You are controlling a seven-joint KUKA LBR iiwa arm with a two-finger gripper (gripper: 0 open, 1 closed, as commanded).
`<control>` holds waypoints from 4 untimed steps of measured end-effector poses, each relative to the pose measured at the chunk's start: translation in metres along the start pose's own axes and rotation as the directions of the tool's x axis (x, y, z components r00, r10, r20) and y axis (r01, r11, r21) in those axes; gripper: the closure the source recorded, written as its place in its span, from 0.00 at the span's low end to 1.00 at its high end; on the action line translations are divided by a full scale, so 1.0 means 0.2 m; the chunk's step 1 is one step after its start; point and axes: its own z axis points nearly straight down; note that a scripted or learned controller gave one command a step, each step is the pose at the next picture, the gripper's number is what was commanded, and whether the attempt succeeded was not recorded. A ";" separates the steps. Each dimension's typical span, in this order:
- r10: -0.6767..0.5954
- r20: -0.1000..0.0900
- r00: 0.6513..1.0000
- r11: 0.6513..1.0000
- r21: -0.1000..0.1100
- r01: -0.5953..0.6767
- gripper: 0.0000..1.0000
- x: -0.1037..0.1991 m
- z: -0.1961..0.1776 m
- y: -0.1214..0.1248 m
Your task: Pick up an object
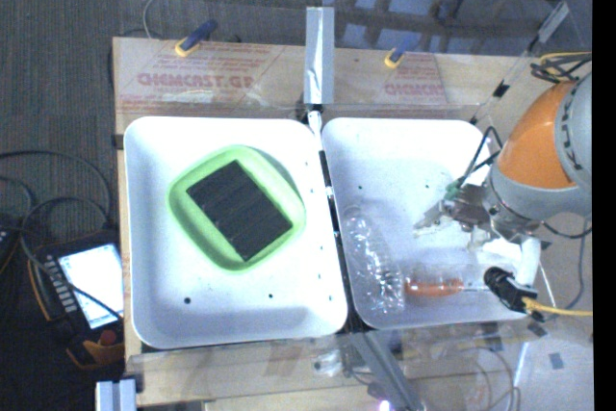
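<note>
In the left bin (154, 303) lies a green dish (188, 183) with a black ribbed pad (239, 209) inside it. The right bin (404, 144) holds a clear crumpled plastic bottle (371, 260) near its left wall and a small orange-red stick-shaped object (435, 285) near its front edge. My gripper (449, 210) hangs low over the right half of the right bin, above and slightly right of the orange-red object and apart from it. No object is visible in the gripper.
A metal divider post (318, 53) stands behind the seam between the bins. Two clamps (195, 37) sit on the board at the back. The arm's orange band (544, 144) overhangs the right bin's right edge.
</note>
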 end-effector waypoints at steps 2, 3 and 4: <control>-0.379 -0.002 0.925 0.925 -0.002 0.379 1.00 0.06 -0.26 -0.15; -0.379 -0.002 0.925 0.925 -0.002 0.379 0.00 0.06 -0.26 -0.15; -0.494 0.027 0.869 0.869 -0.023 0.495 0.00 0.23 0.19 -0.14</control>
